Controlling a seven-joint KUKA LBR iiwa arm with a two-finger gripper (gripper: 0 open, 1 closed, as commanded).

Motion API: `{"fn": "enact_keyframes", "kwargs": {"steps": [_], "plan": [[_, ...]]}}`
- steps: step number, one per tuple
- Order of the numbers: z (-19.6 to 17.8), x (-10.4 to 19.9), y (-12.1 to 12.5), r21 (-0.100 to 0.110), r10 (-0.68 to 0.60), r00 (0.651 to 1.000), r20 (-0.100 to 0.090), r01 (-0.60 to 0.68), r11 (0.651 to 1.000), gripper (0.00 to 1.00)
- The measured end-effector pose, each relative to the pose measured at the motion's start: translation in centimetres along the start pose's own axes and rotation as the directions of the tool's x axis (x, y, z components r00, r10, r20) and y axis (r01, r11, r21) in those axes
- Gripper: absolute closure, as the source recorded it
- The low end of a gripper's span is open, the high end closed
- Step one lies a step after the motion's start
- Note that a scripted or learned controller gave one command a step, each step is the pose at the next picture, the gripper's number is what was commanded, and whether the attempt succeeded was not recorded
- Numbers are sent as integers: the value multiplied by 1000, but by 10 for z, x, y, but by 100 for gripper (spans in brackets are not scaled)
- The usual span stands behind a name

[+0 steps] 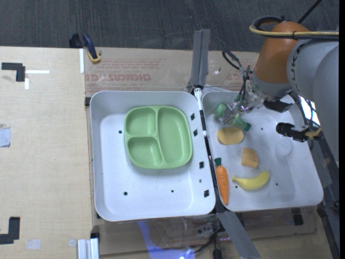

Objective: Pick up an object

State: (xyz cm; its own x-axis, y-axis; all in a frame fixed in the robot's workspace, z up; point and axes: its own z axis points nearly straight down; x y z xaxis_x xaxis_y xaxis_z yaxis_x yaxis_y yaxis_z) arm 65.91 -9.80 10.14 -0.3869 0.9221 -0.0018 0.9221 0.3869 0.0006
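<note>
Two shallow white bins are seen side by side on the bench. The left bin [108,198] is occupied by a pale green divided plate [158,136], which lies flat toward the twelve o'clock side of the bin's centre, its three compartments bare. In the right bin [291,190] several toy foods are scattered: an orange carrot [222,183] is laid along the nine o'clock wall with its green top toward twelve o'clock; a yellow banana [252,181] is placed near six o'clock, just beside the carrot but apart from it; a small tan block [249,157] is found just above the banana, at about the centre; a round yellowish piece [230,136] is set at ten o'clock from that block. A green object [222,111] is seen toward the eleven o'clock corner. The gripper [241,108] is lowered over that corner, just beside the green object and above the yellowish piece; whether its pincer is spread or pressed together cannot be told, as the tips are lost in clutter. The grey arm [318,63] is extended in from three o'clock.
</note>
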Motion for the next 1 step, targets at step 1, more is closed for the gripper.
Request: {"fn": "enact_keyframes", "kwargs": {"steps": [1], "plan": [[-90, 70, 29, 1, 305, 952, 0, -305, 952, 100]]}}
